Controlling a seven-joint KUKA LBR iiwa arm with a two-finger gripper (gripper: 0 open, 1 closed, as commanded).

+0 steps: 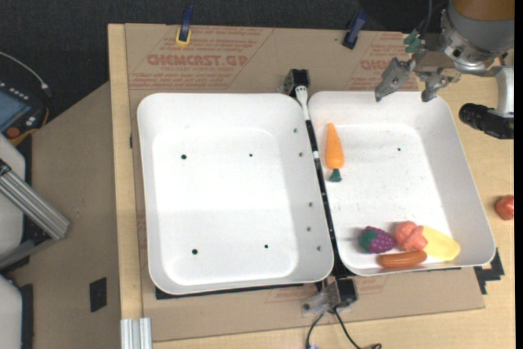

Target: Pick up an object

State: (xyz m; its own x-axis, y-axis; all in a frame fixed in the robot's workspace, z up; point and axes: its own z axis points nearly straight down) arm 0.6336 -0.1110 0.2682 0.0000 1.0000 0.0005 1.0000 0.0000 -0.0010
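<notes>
Risks before the first reach

End effector (404, 90) hangs over the far rim of the right bin (458, 151), fingers spread apart with nothing between them. You have several candidates, all in that right bin. A carrot (333, 145) lies alone near the divider between the two bins, its green tip pointing toward the near side. In the near corner sits a tight cluster: a bunch of grapes (376, 240), an orange-pink piece (411, 235), a yellow piece (442, 245) and a sausage (401, 260) along the near wall. The left bin (221, 188) holds none of them.

Judging from this, the pick has not begun, and your main hazards depend on which target you choose.

- Carrot: it lies just beside the bin wall at the divider. If one finger comes down on the rim side, it may strike the wall or nudge the carrot away. Its tapered, rounded shape could also squirt out if you close across the thin end.
- Cluster: the pieces touch or nearly touch, so spread fingers may land on a neighbour, wedge between two items, or drag several without gripping any. The sausage pressed near the wall leaves little room for a finger.
- Travel: the arm must cross most of the bin to reach the cluster, so a low approach could sweep the carrot.
</notes>
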